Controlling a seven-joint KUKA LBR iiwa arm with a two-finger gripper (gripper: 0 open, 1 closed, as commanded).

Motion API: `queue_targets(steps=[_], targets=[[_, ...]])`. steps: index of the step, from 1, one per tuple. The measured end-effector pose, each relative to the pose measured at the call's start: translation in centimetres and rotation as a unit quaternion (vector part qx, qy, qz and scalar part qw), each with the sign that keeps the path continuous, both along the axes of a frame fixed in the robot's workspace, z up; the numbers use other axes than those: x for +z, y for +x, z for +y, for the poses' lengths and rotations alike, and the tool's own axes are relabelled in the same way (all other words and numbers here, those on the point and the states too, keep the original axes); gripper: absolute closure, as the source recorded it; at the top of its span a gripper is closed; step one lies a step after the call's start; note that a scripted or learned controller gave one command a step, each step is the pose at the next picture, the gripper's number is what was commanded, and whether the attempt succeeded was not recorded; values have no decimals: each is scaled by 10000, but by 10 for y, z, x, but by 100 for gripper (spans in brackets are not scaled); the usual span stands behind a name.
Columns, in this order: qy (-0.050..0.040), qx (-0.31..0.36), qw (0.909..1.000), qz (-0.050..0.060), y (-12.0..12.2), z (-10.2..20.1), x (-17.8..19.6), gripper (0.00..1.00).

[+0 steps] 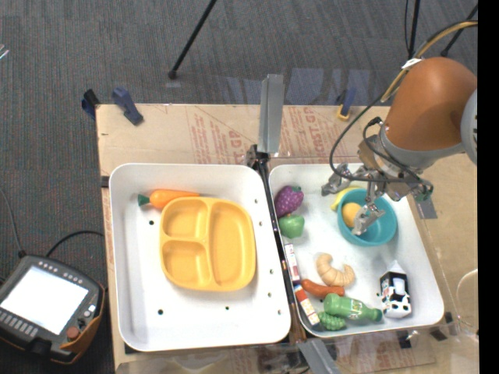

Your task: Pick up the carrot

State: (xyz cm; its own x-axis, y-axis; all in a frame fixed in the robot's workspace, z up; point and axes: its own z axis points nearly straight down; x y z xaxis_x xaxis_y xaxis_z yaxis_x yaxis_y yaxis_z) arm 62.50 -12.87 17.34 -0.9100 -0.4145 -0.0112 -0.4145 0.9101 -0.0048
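Down front sits that green bottle (352, 309); carrot (170, 198) lies beside the yellow plate (208, 242). My gripper (366, 223) hovers over the blue bowl (373, 231), grip state unclear.

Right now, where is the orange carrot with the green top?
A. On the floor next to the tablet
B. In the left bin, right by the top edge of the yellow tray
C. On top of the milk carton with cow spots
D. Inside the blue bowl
B. The carrot lies in the left bin, touching or nearly touching the upper left edge of the yellow tray, far from the blue bowl in the right bin.
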Motion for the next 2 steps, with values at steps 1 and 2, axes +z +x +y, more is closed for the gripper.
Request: queue_targets(steps=[1, 2], targets=[[10, 1599, 9871, 64, -5, -40, -88, 0], [12, 1218, 9925, 61, -65, 16, -86, 0]])
